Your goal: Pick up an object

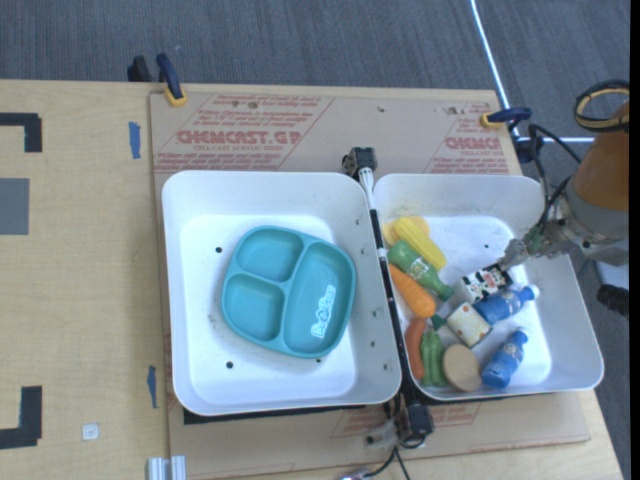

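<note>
The left bin [190,268] holds a teal divided plate [288,291]. The right bin [575,313] holds a heap of toys: a yellow corn cob [420,241] at the top, with a green piece [415,268] and an orange carrot [412,290] below it, each lying slantwise from upper left to lower right. Right of the carrot lie a small black-and-white toy [484,282], a blue bottle [503,305] pointing its cap up-right, and a second blue bottle [503,360] lower down beside a tan disc [461,367]. The gripper [520,250] hangs just up-right of the black-and-white toy; its spread cannot be told.
</note>
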You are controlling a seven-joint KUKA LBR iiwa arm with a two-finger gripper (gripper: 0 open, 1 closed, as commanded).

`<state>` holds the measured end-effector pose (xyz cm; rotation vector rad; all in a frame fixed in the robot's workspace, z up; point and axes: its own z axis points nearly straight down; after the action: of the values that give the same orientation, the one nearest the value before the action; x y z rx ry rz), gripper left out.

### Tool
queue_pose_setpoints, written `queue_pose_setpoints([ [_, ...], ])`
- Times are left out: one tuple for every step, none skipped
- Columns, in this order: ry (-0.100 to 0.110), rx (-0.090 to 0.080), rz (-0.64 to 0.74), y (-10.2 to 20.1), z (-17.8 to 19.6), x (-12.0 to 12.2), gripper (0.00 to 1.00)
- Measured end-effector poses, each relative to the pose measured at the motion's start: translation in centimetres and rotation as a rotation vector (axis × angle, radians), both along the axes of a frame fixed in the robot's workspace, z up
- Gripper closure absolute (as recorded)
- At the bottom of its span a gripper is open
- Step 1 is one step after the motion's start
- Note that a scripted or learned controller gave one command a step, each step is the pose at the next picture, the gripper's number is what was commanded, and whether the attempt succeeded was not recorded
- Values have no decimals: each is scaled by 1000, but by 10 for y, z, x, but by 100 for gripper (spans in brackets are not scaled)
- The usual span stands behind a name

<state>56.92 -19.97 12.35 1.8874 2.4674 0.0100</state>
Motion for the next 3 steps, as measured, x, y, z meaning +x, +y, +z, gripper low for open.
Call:
queue_pose_setpoints([
  [1, 0, 0, 0, 0, 0, 0],
  [28, 15, 24, 74, -38, 29, 0],
  [29, 16, 58, 171, 62, 43, 0],
])
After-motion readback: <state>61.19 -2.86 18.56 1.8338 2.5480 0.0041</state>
